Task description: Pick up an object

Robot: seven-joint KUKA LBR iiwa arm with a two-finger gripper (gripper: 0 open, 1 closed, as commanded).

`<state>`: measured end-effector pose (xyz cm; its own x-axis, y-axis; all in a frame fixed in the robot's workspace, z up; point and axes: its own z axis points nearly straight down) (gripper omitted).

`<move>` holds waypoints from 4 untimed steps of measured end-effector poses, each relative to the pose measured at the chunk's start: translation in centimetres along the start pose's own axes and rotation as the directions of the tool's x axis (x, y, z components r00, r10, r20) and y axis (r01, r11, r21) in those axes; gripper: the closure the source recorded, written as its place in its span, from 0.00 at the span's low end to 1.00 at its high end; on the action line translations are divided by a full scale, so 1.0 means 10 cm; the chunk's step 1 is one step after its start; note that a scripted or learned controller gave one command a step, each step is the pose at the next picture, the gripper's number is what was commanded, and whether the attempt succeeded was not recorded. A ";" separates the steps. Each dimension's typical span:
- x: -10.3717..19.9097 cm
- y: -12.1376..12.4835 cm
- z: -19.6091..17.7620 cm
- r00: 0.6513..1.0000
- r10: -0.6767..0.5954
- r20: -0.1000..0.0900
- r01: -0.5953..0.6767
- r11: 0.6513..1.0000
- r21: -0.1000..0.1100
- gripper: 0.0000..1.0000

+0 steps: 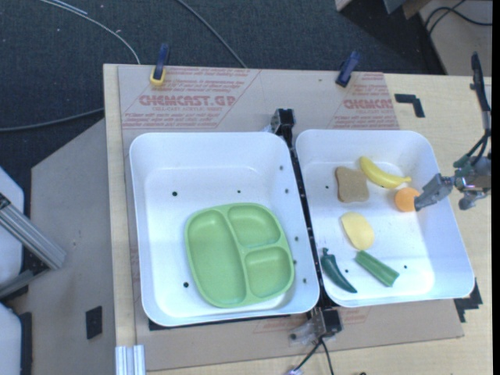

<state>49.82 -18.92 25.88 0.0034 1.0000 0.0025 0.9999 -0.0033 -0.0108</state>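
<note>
- Camera view: grey two-finger hand (432, 191) comes in over the right rim of the right shallow white bin (445, 241).
- Hand state: cannot tell. One grey finger shows, slanting down-left; no object visible between fingers.
- Small round orange fruit (405, 200) sits right at the hand's tip, touching or nearly so; can't tell which.
- Curved yellow plastic banana (382, 173) lies just up and left of the hand, beside the orange fruit.
- Tan bread-slice-shaped piece (351, 184) is further left of the hand, past the banana, its corner near the banana's end.
- Pale yellow rounded oval piece (358, 230) is down-left of the hand, mid-bin.
- Bright green pod-shaped vegetable (377, 268) is below the hand, toward the bin's near edge.
- Dark green chilli pepper (337, 271) is left of the pod, close to the bin's left wall, furthest from the hand in this bin.
- Left shallow white bin (156, 170) is well apart from the hand; it holds a light green three-compartment plastic tray (239, 252), lying flat.
- Both bins sit side by side on the bench (125, 108), which is a light board with red print.
</note>
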 end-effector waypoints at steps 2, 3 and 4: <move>0.01 0.01 0.59 1.000 -0.003 -0.001 0.003 1.000 -0.003 0.00; -0.08 0.03 1.13 1.000 -0.002 0.001 0.003 1.000 -0.006 0.00; -0.09 -0.02 1.76 1.000 -0.001 -0.001 0.001 1.000 -0.004 0.00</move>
<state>49.44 -19.74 8.29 0.0021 1.0000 0.0031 1.0000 -0.0020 -0.0066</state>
